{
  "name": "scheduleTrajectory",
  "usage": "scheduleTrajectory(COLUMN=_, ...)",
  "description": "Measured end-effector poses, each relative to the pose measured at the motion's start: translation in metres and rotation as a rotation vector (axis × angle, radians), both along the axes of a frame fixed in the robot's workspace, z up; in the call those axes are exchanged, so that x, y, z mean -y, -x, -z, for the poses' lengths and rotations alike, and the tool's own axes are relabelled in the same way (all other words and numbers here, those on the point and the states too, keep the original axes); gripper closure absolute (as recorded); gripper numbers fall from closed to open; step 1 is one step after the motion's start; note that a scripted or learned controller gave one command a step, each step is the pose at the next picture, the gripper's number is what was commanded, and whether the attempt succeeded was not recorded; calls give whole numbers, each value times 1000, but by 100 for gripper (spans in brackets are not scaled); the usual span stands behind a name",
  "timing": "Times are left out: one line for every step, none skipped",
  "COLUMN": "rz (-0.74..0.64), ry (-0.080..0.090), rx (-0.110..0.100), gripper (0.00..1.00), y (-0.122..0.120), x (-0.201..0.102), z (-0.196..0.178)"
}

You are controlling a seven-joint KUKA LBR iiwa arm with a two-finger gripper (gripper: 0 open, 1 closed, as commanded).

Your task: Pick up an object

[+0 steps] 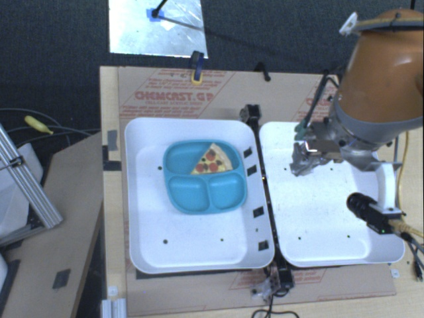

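Note:
A blue divided plate (202, 177) lies in the middle of the left bin (152, 244). A toy pizza slice (213, 159) rests in the plate's upper compartment. My gripper (303, 159) hangs over the upper left part of the right bin (318, 237), close to the divider between the bins. The orange band and grey wrist above it hide much of the gripper. Nothing shows beneath it on the white floor of that bin.
A black cylindrical part (366, 211) juts over the right bin's right side near a white bracket. Black clips line the divider (258, 177) between the bins. A shiny metal sheet (158, 18) lies beyond the bench, and an aluminium frame (26, 184) stands at the left.

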State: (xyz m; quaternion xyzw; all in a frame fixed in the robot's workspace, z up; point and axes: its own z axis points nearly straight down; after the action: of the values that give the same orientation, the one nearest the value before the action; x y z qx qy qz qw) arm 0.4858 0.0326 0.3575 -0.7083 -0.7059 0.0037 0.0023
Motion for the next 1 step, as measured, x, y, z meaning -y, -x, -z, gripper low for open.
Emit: scheduleTrajectory(rz=-15, ry=-6, rx=14, gripper=100, y=-1, x=-89, z=-35)
